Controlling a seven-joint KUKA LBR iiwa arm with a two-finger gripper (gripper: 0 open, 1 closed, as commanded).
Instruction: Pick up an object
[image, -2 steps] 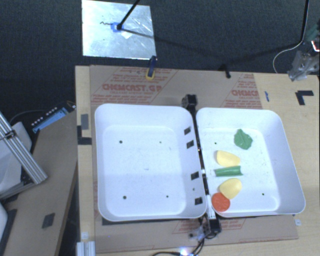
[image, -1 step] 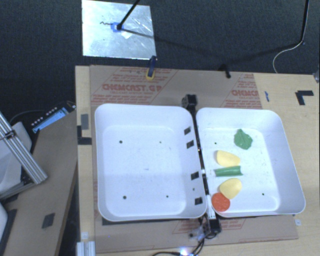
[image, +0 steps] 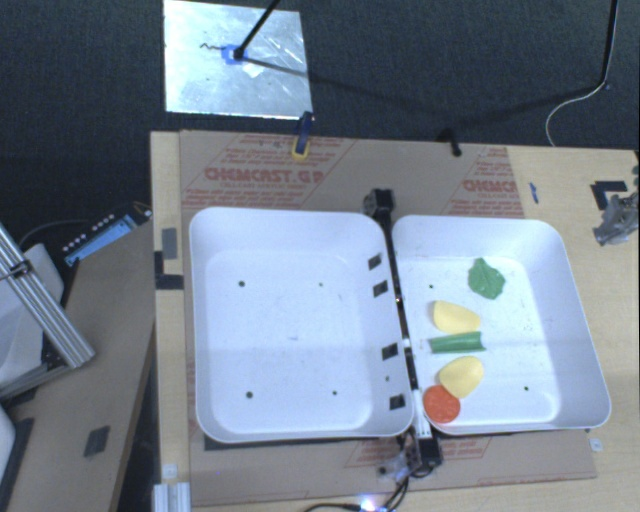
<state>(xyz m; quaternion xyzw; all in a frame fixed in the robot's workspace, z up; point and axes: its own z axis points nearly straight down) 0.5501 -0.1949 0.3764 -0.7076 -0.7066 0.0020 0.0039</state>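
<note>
Together in the right bin (image: 575, 330): a crinkled green leaf (image: 487, 278) at 12 o'clock, a smooth red disc (image: 441, 404) at 6. The gripper (image: 615, 222) sits at the frame's edge; its grasp I cannot tell.

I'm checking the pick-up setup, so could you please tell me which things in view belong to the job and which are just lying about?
Belonging to the job, all in the right bin:
green leafy piece
upper yellow piece
green stick
lower yellow piece
red round piece

Just lying about:
left bin
metal sheet
yellow clip
</note>
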